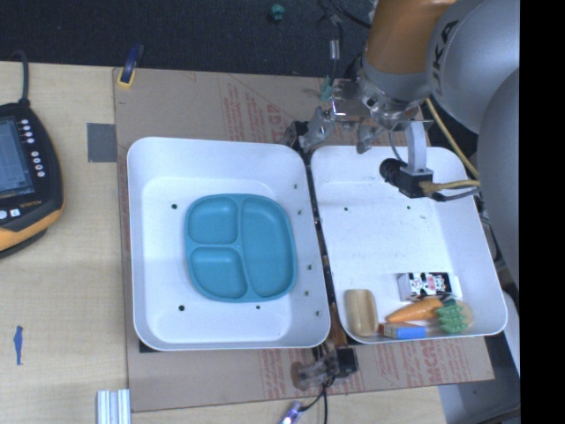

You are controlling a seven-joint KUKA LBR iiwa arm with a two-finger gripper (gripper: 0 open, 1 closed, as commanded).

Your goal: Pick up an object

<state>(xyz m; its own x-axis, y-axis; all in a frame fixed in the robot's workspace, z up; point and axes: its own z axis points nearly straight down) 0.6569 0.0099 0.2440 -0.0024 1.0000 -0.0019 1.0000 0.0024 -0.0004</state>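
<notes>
Camera view: looks down on two white bins side by side.
Gripper point(336, 118): over the far rim where the bins meet; open or closed, cannot tell.
Left bin point(150, 179): blue divided plate point(239, 246) in its middle.
Right bin point(388, 237): at the near edge lie a tan block point(360, 311), an orange carrot toy point(417, 311) with a green top, a blue piece point(408, 331) and a small black-and-white box point(428, 283).
Writing: box print too small to read; red print on the cardboard sheet point(256, 104) illegible.
</notes>
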